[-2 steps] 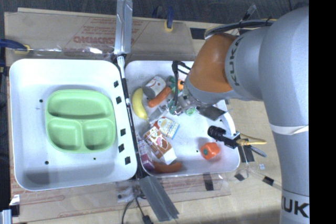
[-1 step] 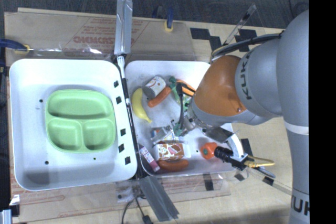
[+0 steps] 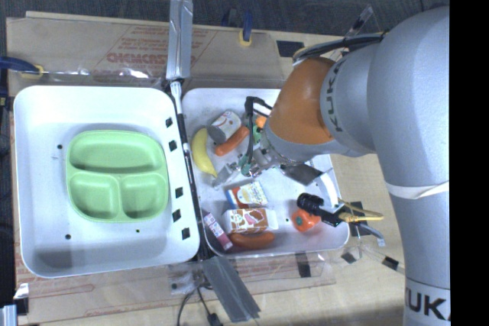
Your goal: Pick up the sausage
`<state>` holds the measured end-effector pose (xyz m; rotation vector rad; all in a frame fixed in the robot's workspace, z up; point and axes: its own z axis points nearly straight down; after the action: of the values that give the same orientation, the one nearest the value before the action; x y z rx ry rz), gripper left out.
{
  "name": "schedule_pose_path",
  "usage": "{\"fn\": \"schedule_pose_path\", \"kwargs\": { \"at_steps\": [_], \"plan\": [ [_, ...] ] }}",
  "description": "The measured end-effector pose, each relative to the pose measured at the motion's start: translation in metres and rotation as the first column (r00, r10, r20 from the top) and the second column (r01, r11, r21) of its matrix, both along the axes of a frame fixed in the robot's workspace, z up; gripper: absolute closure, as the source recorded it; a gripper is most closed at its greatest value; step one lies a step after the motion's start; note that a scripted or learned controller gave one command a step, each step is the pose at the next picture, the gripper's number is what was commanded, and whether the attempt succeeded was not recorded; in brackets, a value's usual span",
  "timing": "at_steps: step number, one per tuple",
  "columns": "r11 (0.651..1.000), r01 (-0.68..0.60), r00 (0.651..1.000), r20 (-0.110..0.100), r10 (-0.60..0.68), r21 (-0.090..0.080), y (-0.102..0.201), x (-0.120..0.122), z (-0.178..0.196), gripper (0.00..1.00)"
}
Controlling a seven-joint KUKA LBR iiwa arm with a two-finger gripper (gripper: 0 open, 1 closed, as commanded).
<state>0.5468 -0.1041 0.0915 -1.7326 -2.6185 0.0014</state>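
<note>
My claw [image 3: 246, 161] hovers low in the right bin [image 3: 330, 240], beside the sausage [image 3: 231, 141]; its grip state can't be told.

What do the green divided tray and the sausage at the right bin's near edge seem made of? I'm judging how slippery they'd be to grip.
The green three-compartment tray looks like moulded plastic with a matte finish: even colour, rounded ridges, no sharp glints. The reddish-brown sausage looks like smooth plastic or rubber toy food, given its uniform colour and slight sheen, though it is too small to tell which.
</note>
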Motion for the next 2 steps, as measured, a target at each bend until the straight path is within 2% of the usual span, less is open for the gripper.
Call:
{"fn": "schedule_pose_path", "kwargs": {
  "at_steps": [1,2],
  "plan": [
    [1.000,-0.004,1.000,-0.001,0.004,-0.001,-0.0003,-0.0001,0.0094,1.00],
    [1.000,-0.004,1.000,-0.001,0.004,-0.001,-0.0002,-0.0001,0.0095,0.00]
  ]
}}
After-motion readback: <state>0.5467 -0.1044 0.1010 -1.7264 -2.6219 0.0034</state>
